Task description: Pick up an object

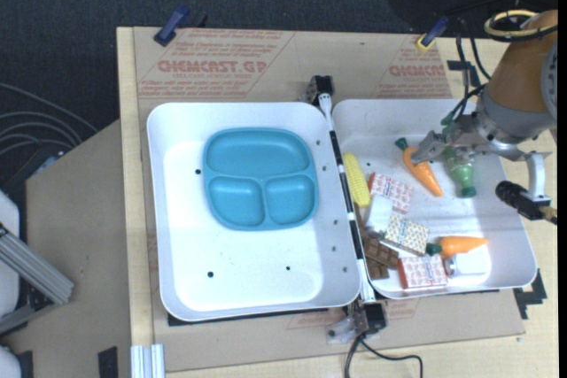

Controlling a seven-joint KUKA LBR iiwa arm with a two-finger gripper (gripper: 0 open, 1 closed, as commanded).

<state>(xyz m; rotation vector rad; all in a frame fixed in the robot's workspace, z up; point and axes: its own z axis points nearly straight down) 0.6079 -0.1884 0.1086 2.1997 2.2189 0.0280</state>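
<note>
My gripper [446, 143] hangs over the back of the right bin [523, 266], reaching in from the right. Just below and left of it lies an orange carrot [424, 172] with a green top. A green bottle [462, 176] lies right beside the gripper's lower edge. The arm's grey wrist and orange band [521, 80] hide the bin's far right corner. Whether anything sits between the gripper's tips is unclear.
The right bin also holds a yellow corn cob [356, 178], patterned wafer packets [391, 190], a brown chocolate bar [381, 253], a second carrot [461, 244] and a red-and-white box [423, 273]. The left bin [177, 217] bears a blue divided plate [260, 176].
</note>
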